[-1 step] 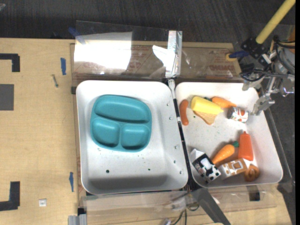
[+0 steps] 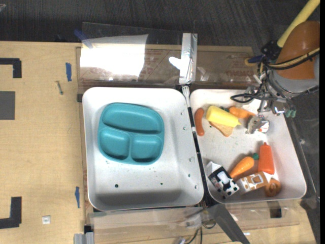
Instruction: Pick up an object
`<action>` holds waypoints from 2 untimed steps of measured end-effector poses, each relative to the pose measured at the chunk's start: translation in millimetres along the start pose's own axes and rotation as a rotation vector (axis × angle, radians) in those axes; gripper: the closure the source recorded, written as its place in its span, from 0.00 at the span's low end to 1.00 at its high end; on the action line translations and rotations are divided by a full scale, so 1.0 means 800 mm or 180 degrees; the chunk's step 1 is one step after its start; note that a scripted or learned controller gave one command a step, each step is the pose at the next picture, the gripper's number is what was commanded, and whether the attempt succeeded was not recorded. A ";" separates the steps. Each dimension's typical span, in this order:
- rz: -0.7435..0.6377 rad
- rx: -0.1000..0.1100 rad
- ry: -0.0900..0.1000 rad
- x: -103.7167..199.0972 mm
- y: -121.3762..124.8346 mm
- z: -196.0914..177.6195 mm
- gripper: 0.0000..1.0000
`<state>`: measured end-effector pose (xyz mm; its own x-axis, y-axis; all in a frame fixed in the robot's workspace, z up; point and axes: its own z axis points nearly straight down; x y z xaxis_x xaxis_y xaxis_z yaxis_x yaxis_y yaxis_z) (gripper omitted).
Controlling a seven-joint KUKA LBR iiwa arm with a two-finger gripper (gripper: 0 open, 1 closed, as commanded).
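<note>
Camera view, looking down on the table (image 2: 35, 136).

Item 1: gripper (image 2: 258, 124), low over the upper part of the right bin (image 2: 297, 161). The fingers taper to a small metallic tip; whether they are parted or closed cannot be told from here, and nothing is seen caught between them.

Item 2: yellow wedge, cheese-like (image 2: 222, 118), just beside the fingers on the side toward the left bin. Likely a light, rigid plastic toy, smooth-faced and apt to slip. Best taken across its two flat sides, not over the sloping edge.

Item 3: small orange piece (image 2: 240, 112), between the wedge and the fingers, partly tucked behind the wedge. Kind unclear.

Item 4: sausage-like red piece (image 2: 198, 122), beyond the wedge, against the wall shared by the bins.

Item 5: toy carrot (image 2: 242, 165), below the fingers, near the bin's middle. Tapered and round, so it would probably roll. Grip mid-body.

Item 6: orange bottle (image 2: 266, 158), just beside the carrot.

Item 7: black-and-white toy (image 2: 221, 180), carton (image 2: 253, 182) and brown round piece (image 2: 272, 187), well apart from the fingers along the near wall.

Item 8: teal divided plate (image 2: 131, 132), in the left bin (image 2: 172, 187), far from the fingers. Broad and shallow, hence a poor candidate.
</note>
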<state>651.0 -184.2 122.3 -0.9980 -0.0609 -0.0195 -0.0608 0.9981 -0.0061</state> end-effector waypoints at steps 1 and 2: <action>-0.0031 -0.0021 0.0002 -0.001 0.109 0.033 0.00; -0.0031 -0.0008 -0.0055 -0.007 0.108 0.015 1.00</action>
<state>652.0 -97.6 110.3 -0.9968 -0.0707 -0.0366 -0.0706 0.9975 -0.0037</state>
